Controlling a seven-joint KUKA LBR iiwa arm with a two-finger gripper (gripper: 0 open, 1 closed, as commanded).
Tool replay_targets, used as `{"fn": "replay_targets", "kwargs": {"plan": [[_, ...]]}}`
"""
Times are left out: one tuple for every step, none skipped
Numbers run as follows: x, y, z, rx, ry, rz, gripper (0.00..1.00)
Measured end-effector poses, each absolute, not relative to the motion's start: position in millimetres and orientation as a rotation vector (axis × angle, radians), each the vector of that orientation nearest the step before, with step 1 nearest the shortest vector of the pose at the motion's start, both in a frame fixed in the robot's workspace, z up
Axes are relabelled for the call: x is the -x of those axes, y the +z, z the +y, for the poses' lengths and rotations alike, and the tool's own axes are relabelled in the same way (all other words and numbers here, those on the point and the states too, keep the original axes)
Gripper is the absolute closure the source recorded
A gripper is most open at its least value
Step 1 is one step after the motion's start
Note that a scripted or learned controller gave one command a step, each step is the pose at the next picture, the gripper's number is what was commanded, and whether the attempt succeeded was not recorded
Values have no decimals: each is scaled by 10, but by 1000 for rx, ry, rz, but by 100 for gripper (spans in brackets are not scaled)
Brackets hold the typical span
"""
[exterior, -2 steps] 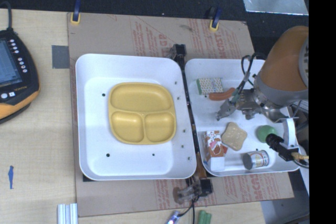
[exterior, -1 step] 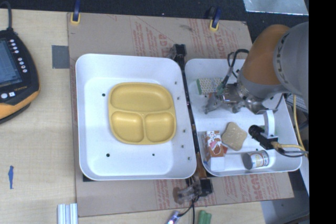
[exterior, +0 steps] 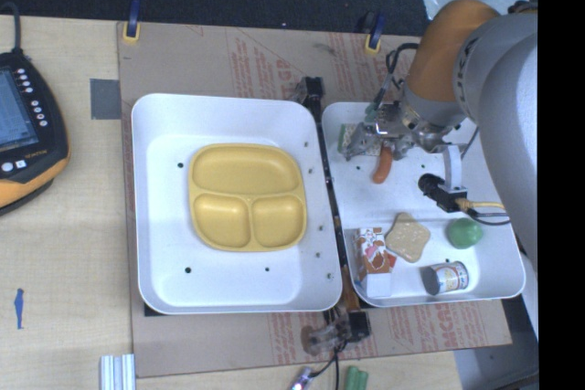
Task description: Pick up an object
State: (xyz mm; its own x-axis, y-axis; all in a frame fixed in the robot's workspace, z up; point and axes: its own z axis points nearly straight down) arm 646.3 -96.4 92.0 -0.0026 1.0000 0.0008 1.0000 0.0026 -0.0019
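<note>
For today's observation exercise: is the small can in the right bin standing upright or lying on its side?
Lying on its side. The small can shows its long body stretched sideways, one round end facing left, near the right bin's front edge.

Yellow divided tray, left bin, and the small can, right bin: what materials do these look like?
Yellow divided tray: looks like moulded plastic, with a smooth, slightly glossy, uniform colour and soft rounded compartment edges. Small can: probably metal, with a shiny silver end face and what seems a printed label around its body, though it is too small to be sure.
</note>
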Motion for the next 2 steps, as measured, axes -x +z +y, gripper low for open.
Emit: {"fn": "replay_targets", "kwargs": {"plan": [[-6463,1022,-971,2213,3,-2226,100],[-6325,1928,-453,2216,0,-2225,100]]}}
